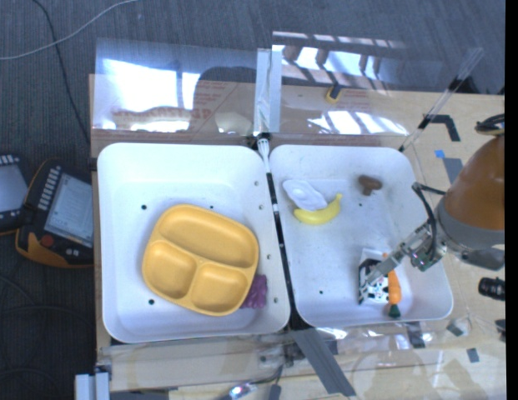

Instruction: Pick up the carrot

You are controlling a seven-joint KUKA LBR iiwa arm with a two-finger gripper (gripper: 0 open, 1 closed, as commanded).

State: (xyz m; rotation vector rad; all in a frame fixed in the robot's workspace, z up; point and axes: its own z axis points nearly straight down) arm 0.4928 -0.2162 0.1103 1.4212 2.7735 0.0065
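In the camera view, you find the carrot [394, 288] in the right bin [342, 161], close to that bin's near right corner, lying roughly along the near-far line with its green top toward the near wall. Just to the carrot's left, touching or nearly so, sits a black-and-white spotted toy [373, 288]. The gripper [390, 262] hovers at the carrot's far end, reaching in from the carrot's right under the orange-banded wrist. You cannot tell from here how far its fingers stand apart, and nothing shows between them, so treat the carrot as not yet held.

To do this step well, I judge you should set the fingers across the carrot's narrow width at its orange middle, not at the green tip, and come down straight so 1 finger does not land on the spotted toy.

For room: the near wall lies just beyond the carrot's green end and the right wall is near on the carrot's right, so sideways slack is small there. Far from the carrot, toward the banana [318, 212] and the small brown piece [370, 184], the bin floor is open. Lifting straight up looks the safest way out, then away from the 2 nearby walls
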